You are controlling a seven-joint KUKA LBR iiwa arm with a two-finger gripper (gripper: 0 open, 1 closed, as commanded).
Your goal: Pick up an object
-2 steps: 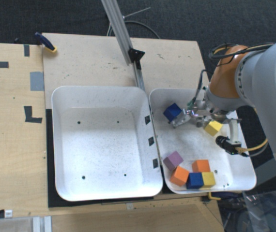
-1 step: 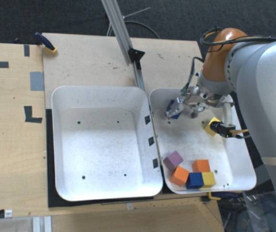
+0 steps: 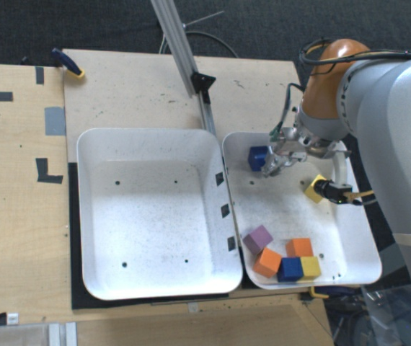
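- The blue cube (image 3: 257, 157) sits at the far end of the right bin (image 3: 350, 247), just left of the gripper (image 3: 275, 166) and touching or nearly touching it.
- Whether the gripper is open, closed or gripping the cube cannot be told; the wrist covers it from above.
- The cube looks squarish, with no clear long axis, and its right side is partly hidden.
- Other picks lie well apart at the near end: a purple block (image 3: 259, 237), orange block (image 3: 267, 262) and yellow block (image 3: 310, 267).
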